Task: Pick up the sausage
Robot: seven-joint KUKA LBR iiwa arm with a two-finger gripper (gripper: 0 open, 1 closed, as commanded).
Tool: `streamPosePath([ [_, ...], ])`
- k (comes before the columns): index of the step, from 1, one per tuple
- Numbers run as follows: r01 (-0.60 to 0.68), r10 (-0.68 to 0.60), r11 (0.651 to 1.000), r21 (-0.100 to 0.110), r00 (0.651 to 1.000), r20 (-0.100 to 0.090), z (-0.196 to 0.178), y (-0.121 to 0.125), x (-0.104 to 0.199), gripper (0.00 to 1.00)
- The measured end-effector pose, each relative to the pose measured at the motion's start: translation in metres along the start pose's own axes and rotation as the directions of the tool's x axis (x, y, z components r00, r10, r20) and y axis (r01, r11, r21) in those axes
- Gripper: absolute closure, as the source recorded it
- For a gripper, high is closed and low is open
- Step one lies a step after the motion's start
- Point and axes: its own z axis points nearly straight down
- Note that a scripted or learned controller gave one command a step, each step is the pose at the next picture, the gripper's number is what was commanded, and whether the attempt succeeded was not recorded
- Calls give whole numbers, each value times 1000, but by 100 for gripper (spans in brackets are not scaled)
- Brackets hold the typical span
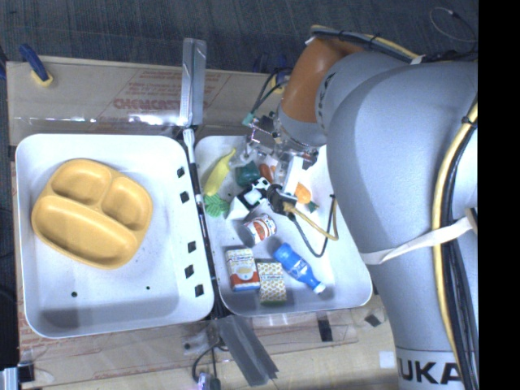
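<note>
Reaching in from the right of the camera view, the grey arm [406,161] that I am running remotely hangs over the right-hand bin [345,287], its orange band [313,84] above the wrist. The gripper [272,165] sits low among the clutter at the bin's far end; from my screen I cannot tell how it stands or whether anything is in it.

The sausage I cannot pick out with certainty; a small reddish piece [266,171] shows just beside the gripper, too hidden to name.

Around the tool lie a yellow banana [219,171] against the bin's left wall, a green leafy toy [216,206] just below it, and an orange piece [303,192] to the right. Nearer the camera a small can [259,228] lies tilted, a blue bottle [297,267] with a white cap lies on its side, and two small boxes [257,276] sit side by side near the front wall.

The left bin [49,307] holds one large yellow divided tray [91,211], turned at an angle.
</note>
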Motion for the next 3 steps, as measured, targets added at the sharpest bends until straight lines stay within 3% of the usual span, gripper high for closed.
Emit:
streamPosePath([
  [1,-34,34,999,-2,999,0,22,-73,-36,0],
  [2,66,-66,998,-2,998,0,21,-27,7,0],
  [3,91,-91,996,-2,996,0,22,-73,-67,0],
])
